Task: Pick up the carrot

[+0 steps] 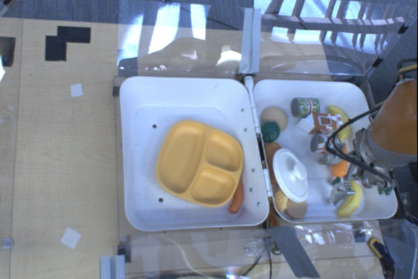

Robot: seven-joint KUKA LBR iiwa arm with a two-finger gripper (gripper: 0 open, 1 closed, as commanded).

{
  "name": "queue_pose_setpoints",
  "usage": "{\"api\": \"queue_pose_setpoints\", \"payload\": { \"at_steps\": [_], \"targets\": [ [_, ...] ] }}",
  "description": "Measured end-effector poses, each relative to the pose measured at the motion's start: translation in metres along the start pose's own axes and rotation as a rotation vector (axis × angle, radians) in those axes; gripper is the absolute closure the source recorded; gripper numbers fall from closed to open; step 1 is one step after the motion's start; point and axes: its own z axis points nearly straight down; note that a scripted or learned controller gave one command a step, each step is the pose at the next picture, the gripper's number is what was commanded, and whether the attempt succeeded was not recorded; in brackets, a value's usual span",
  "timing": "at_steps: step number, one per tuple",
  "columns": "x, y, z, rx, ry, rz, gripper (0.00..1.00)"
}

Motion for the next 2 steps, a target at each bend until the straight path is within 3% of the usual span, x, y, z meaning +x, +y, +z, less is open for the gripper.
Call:
{"api": "queue_pose_setpoints", "payload": {
  "at_steps": [1,2],
  "targets": [
    [-0.004,0.001,-0.013,0.003,-0.009,-0.008,1.00],
    [-0.062,-0.020,-0.141,0.003,-0.008,-0.088,1.00]
  ]
}}
